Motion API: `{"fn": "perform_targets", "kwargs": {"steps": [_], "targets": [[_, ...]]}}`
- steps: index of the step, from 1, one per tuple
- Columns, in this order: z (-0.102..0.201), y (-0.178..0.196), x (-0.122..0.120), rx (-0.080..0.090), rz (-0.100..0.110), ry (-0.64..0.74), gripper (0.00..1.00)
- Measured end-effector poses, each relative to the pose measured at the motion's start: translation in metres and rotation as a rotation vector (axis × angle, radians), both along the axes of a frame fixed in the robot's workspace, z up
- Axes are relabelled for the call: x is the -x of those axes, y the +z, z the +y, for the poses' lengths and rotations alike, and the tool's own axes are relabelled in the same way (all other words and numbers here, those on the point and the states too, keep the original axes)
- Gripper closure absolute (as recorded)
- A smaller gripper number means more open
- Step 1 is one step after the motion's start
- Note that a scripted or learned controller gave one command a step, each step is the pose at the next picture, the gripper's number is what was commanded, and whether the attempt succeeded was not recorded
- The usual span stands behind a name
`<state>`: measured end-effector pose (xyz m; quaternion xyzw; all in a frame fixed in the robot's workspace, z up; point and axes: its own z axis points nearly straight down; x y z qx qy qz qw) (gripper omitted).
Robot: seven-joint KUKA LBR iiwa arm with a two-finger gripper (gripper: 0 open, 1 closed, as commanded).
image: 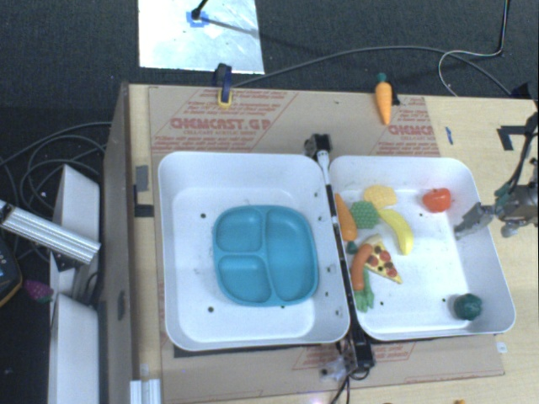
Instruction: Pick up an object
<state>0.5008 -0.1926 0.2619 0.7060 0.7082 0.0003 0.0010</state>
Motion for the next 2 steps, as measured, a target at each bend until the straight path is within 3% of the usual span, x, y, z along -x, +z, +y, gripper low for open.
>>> {"fn": "perform_targets", "kwargs": {"steps": [1,2], "targets": [[0.058,-0.142,-0.023,-0.002,0.004,0.0,0.0],[0.01,-0.133,-0.114,0.001,-0.002,0.001,0.0]]}}
